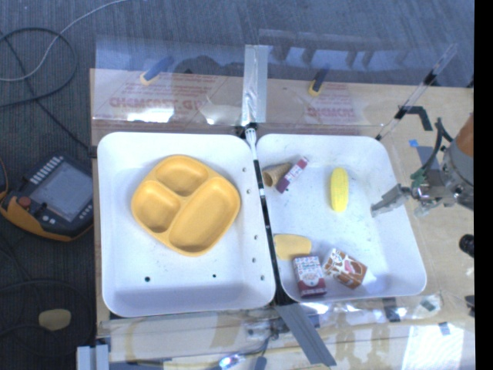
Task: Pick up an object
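The right bin (400,237) holds several small items. A yellow corn cob (339,189) lies upright near the middle. Against the left wall rest a tan cone (276,173) and a maroon stick (293,173). Further down are a pale yellow wedge (291,245), a red carton (308,275) and a red-and-white patterned packet (344,268). My gripper (387,202) reaches in over the bin's right rim, to the right of the corn cob and apart from it. I see nothing held in it.
The left bin (123,284) carries a yellow divided plate (185,203). A teach pendant (54,197) lies on the floor to the left. Clear panels and clips (317,83) stand along the bench's far edge.
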Robot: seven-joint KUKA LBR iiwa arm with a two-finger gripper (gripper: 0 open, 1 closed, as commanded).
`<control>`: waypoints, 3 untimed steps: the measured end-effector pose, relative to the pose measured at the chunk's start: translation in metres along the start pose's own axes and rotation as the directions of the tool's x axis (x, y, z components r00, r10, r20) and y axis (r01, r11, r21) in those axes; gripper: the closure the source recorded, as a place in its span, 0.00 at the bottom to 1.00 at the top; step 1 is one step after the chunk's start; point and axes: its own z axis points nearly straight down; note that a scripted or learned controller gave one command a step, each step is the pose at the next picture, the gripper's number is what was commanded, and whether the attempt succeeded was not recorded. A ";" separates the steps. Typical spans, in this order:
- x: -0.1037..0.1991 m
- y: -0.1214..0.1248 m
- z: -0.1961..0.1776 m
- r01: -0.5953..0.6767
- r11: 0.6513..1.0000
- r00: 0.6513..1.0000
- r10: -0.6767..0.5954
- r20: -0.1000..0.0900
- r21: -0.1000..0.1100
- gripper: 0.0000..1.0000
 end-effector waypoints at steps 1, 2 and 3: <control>0.006 0.065 0.115 0.096 0.995 0.995 -0.096 -0.003 0.003 0.00; 0.033 0.141 0.135 0.147 0.989 0.989 -0.147 0.007 -0.009 0.00; 0.050 0.136 0.135 0.039 0.999 0.999 -0.039 0.006 -0.010 0.00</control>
